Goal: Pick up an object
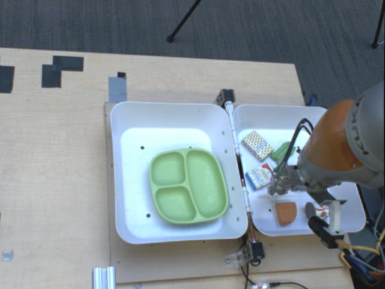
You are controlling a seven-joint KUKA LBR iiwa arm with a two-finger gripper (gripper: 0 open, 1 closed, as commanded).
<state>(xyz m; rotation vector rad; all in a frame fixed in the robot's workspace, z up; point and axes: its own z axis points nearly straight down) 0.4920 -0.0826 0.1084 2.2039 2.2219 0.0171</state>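
**Arm low over the right bin, small items scattered beneath**

Down in the right bin point(355, 218), several small objects lie loose on the white floor. An orange-brown block point(286, 213) sits near the front wall, apart from the rest. Just behind it, towards the dividing wall, lies a small blue-and-white packet point(258, 177), and further back a patterned box point(257, 144) rests at a slant. A green item point(280, 152) shows beside the arm, partly hidden by it. The jaws point(278, 184) hang above the floor between the packet and the orange-brown block; whether they are released or clenched cannot be told, and nothing is seen between them. The grey arm point(337, 146) with its orange band covers the bin's right half. The left bin point(123, 179) holds a green divided tray point(189, 186). Both bins sit on the pale wooden desk point(54, 179).
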